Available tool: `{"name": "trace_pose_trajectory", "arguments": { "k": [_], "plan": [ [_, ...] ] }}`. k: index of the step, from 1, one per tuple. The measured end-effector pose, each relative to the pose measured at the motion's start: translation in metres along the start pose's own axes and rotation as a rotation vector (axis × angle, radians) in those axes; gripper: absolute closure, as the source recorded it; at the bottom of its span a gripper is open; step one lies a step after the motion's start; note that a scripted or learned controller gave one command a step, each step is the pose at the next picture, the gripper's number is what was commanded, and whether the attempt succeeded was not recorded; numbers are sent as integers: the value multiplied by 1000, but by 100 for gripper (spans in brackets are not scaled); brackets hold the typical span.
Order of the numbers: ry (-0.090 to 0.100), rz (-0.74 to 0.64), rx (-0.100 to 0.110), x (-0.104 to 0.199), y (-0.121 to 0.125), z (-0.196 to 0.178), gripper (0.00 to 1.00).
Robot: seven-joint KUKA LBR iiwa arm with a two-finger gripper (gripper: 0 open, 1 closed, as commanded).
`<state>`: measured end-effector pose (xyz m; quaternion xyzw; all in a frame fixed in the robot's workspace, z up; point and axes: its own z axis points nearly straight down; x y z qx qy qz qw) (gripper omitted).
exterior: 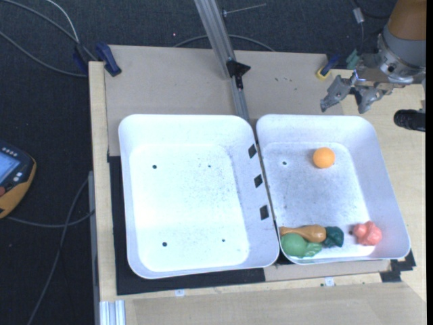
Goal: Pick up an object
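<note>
Presently, an orange ball at 12 o'clock and pink, green and tan toys at 6 are contained in the right bin; the tool is spread wide, unladen.

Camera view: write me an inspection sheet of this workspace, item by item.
Surface: wooden bench bearing two white bins; left bin, right bin.
Job's things: orange ball alone toward the right bin's far side; tan piece, green piece, dark green piece bunched at its near edge; pink piece nearby.
Clutter: nothing seen.
Grippers: hand open, above the bench beyond the right bin, holding nothing.
Cables: grey cables on the floor.
Surroundings: handheld controller at left; metal rail.
</note>
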<state>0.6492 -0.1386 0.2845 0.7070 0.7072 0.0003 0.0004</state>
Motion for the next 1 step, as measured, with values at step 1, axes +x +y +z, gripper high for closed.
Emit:
{"name": "trace_pose_trajectory", "arguments": {
  "k": [1],
  "plan": [
    [1,3,9,-34,-40,103,0]
  ]
}}
